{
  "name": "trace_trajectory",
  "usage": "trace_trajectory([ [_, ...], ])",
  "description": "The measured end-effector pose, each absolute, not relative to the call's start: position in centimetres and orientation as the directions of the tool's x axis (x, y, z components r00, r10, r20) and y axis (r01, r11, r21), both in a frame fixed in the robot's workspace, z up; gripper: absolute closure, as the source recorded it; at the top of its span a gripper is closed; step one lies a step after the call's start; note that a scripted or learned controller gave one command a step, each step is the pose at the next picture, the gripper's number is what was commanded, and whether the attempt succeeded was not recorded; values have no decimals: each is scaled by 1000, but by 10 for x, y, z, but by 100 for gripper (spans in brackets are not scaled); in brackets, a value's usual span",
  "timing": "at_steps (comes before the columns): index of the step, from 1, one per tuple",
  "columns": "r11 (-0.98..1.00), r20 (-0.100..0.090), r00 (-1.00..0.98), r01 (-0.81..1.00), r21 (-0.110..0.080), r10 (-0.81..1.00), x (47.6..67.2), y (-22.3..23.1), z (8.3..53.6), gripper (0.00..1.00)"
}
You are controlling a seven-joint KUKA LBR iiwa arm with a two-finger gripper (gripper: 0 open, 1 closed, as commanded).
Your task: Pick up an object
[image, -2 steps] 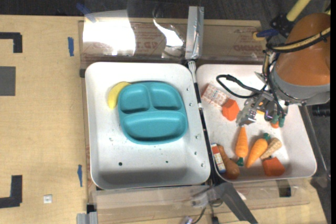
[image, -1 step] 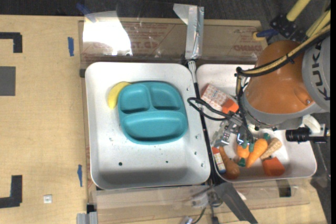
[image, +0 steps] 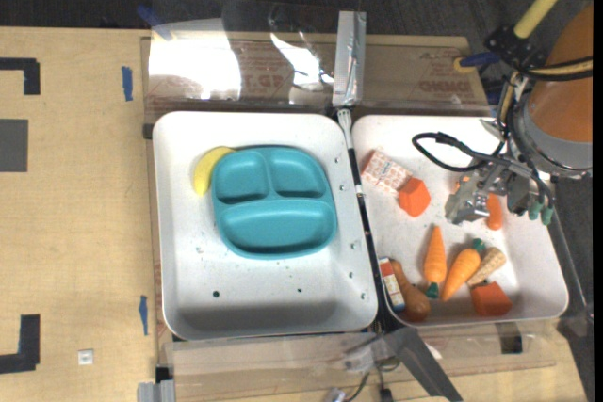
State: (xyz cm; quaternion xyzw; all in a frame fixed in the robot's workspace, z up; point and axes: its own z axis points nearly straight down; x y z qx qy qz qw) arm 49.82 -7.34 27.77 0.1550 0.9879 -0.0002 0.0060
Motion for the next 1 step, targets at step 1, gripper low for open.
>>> trace_trajectory([
  [1,986,-9,-986,165,1,165,551,-75,274,100],
])
